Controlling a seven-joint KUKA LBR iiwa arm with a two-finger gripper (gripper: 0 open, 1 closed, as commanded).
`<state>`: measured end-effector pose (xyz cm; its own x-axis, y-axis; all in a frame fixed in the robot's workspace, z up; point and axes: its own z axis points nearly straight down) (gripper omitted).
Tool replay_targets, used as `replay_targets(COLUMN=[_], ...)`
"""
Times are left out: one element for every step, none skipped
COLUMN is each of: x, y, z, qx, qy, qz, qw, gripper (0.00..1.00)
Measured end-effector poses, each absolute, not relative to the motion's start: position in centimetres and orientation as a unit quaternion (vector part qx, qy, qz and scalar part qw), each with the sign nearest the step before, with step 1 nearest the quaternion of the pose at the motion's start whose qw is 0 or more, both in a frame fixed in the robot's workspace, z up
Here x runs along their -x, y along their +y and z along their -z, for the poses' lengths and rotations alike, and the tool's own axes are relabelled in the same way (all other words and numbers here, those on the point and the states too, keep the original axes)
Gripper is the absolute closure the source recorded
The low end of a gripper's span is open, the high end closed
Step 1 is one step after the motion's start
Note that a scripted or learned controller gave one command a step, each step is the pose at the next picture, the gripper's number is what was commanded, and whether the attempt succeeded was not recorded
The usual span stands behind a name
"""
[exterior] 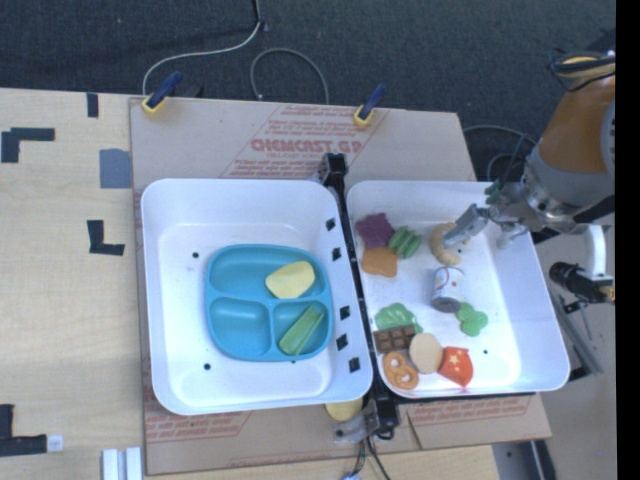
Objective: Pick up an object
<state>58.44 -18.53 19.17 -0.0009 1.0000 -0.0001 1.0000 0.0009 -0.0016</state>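
Nearest you, at the front edge of the bench, a yellow lump (343,409) sat just outside the two bins, by the seam between them.

In the front of the right bin (522,366) you had a tight cluster: an orange pretzel (400,371), a pale round piece (425,352) touching it, and a red piece (456,365) just beside that. Behind them lay a brown block (392,339) with a leafy green piece (397,317) against it. A second green piece (471,319) sat off to the right, near a grey can (447,288).

Over in the left bin (168,268), the blue tray (232,313) held a yellow piece (290,280) in its rear compartment and a green strip (300,330) in the front right one.

Farther back in the right bin, an orange-brown piece (379,261), a ribbed green piece (404,240) and a purple piece (374,229) crowded the dividing wall.

And there was your gripper (458,236), reaching in from the right, slanted down over a tan piece (443,249) at the rear of the right bin. Its tip sat right at that piece; whether they touched, you could not tell, nor whether the jaws stood apart or together.

Beyond the bins, a yellow clamp (157,98) and a blue clamp (368,105) pinned the cardboard sheet (290,143).
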Motion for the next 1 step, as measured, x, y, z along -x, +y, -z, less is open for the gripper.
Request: replay_targets(x=[-62.19], y=[-19.09], z=[-8.00], qx=[0.706], qy=[-0.708], qz=[-0.0002], qw=[-0.004], gripper=[0.00])
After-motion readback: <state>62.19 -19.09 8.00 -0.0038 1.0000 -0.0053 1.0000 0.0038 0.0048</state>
